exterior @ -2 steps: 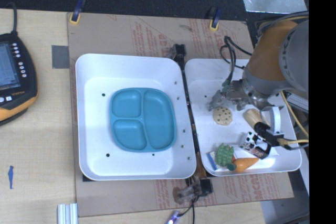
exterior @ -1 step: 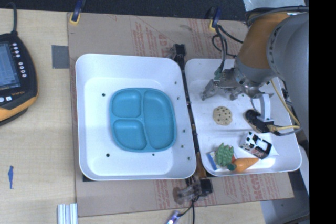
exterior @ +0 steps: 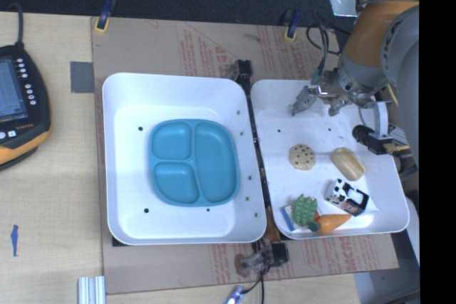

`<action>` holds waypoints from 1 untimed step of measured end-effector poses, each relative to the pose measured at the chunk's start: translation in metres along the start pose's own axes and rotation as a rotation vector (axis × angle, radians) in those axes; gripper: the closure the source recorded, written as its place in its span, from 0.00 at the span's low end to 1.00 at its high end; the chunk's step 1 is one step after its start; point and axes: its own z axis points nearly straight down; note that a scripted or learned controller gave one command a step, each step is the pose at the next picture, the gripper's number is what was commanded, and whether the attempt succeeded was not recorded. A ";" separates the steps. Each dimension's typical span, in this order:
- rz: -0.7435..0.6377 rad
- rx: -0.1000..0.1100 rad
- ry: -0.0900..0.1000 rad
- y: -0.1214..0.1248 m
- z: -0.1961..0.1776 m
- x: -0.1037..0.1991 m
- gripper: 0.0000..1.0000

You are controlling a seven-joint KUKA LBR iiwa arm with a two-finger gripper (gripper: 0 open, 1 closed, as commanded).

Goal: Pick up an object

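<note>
My gripper (exterior: 318, 102) hangs over the far part of the right bin (exterior: 274, 153), its two grey fingers spread apart with nothing between them. Below it in that bin lie a round chocolate-chip cookie (exterior: 302, 156) and a tan bread roll (exterior: 348, 163). Nearer the front edge are a black-and-white toy (exterior: 347, 196), a green bumpy vegetable (exterior: 306, 211) and an orange carrot (exterior: 332, 223). The cookie is the closest item to the gripper, a short way toward the front.
The left bin (exterior: 121, 153) holds a blue divided plate (exterior: 194, 161). A teach pendant (exterior: 18, 103) rests on the bench at the far left. Clamps (exterior: 104, 16) pin the cardboard at the back edge.
</note>
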 end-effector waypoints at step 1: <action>0.000 0.002 0.000 -0.068 -0.012 -0.030 0.00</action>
